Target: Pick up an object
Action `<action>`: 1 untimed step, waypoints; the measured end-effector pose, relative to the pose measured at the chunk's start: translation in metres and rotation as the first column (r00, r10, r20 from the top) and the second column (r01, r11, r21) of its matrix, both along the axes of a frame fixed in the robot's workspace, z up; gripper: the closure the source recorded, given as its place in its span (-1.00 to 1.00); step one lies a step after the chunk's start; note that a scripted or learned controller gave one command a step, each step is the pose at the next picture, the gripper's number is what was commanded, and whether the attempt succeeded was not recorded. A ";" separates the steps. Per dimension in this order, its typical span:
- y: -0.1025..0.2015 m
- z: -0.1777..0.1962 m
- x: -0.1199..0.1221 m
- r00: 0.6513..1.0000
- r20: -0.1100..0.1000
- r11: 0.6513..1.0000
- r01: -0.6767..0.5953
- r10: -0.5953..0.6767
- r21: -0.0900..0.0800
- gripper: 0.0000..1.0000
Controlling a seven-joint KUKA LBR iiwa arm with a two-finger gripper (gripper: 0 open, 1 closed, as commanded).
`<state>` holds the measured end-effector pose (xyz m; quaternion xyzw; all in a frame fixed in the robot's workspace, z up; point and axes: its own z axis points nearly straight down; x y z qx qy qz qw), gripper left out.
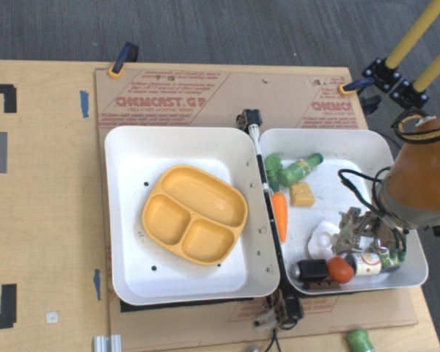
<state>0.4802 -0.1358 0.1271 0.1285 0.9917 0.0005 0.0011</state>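
My gripper [354, 235] is low in the right bin [376, 144], near its front right corner, with the orange-banded arm above it at the right edge. Just beneath and in front of it lie a red tomato [341, 270], a small white bottle [368, 263] with a green end, and a white round piece [323, 238]. A black block [312, 269] lies left of the tomato. Further back are an orange carrot [279, 215], a yellow block [302, 194] and green vegetables [287, 169]. I see nothing clearly held.
The left bin [125, 196] holds a yellow divided plate [194, 214]. A black cable [356, 185] loops from the arm over the right bin. A green piece [360, 339] lies on the bench in front of the bins. Yellow poles [418, 24] stand at the back right.
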 end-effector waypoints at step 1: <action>0.000 0.001 0.001 1.000 0.006 1.000 0.001 -0.001 -0.001 -1.00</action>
